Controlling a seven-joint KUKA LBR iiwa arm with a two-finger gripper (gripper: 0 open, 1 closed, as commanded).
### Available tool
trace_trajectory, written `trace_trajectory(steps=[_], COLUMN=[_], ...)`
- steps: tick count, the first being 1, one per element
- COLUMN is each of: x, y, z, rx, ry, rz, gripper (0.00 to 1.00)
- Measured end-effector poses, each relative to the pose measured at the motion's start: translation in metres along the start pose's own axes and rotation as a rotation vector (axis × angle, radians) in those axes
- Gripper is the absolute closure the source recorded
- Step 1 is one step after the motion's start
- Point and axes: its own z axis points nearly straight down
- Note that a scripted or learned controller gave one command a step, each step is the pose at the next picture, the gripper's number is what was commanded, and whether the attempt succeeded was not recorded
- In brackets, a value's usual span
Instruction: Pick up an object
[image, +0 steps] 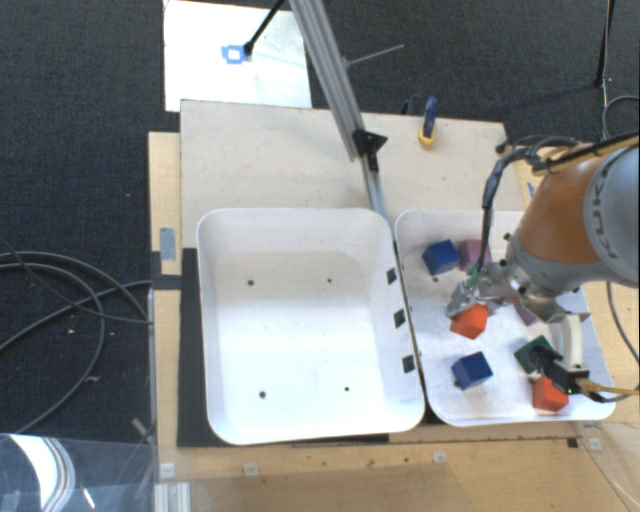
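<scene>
My gripper is low over the middle of the right bin, with the arm reaching in from the right. An orange-red block lies right at the gripper's tip, touching or nearly touching it. I cannot tell whether the block is gripped. A blue cube and a pink block sit toward the bin's back. Another blue cube lies nearer the front. A green piece and a second orange-red block are at the front right. A purple piece is partly hidden under the wrist.
The left bin stands beside the right one, sharing a raised rim with black clips. A slanted metal pole crosses the bench behind the bins. A blue-and-yellow clamp sits at the bench's back edge.
</scene>
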Motion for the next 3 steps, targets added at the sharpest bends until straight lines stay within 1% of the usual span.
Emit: trace_trajectory(steps=[1, 2, 3], x=[0.078, 0.068, 0.127], y=[-0.005, -0.001, 0.032], z=[-0.045, -0.043, -0.042], rx=[0.002, 0.006, 0.004], ry=[0.002, -0.001, 0.001], rz=[-0.003, 0.007, -0.001], gripper=[1.00, 1.00, 1.00])
